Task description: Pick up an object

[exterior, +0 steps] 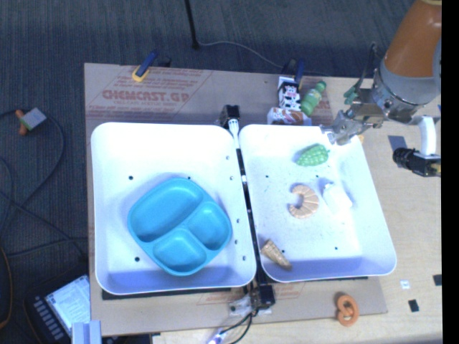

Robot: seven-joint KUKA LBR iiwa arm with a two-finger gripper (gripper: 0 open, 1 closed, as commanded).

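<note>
We can't really make out the gripper (343,133) fingers at the right bin's (373,264) far right corner, so no telling if they're apart, with the arm (412,41) slanting in just beside the green toy (313,155) there.

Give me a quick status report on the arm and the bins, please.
Gripper over right bin's far right corner, nothing seen between its fingers. Green piece nearest; croissant and white piece mid-bin. Blue tray in left bin.

arm at right, end effector (339,134) lowered
</note>
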